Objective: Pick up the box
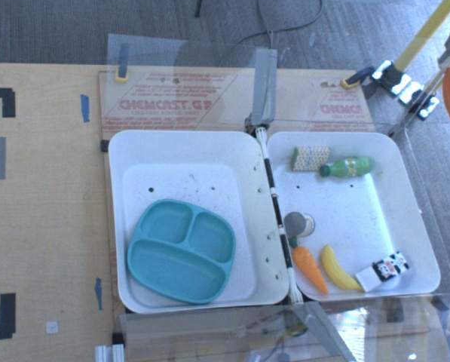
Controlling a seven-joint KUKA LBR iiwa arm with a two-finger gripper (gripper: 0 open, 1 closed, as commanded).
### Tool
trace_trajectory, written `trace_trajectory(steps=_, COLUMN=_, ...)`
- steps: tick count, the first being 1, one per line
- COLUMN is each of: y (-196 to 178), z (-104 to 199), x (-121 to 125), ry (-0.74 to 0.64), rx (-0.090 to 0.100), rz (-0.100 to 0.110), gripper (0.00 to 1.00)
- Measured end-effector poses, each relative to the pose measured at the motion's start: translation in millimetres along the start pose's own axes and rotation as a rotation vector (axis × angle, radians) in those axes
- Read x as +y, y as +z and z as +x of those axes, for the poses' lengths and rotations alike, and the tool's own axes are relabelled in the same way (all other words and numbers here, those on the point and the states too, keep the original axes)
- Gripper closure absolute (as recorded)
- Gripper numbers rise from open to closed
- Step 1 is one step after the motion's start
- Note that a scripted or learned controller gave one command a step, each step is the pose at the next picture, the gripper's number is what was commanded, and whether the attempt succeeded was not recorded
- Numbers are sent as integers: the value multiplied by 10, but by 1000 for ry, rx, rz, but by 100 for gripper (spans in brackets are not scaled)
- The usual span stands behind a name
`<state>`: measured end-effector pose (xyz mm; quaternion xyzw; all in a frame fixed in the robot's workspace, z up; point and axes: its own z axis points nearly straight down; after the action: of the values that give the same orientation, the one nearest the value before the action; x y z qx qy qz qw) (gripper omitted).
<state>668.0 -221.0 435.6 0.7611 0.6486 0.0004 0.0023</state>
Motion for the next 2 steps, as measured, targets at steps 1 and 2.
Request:
trace_trajectory(steps=1, y=244, z=694, x=-117, ry=183, rx=1, rz=6, gripper=100)
trace_trajectory(steps=2, y=1212, z=1509, x=-256, ry=290, rx=2, rz=6, gripper=100)
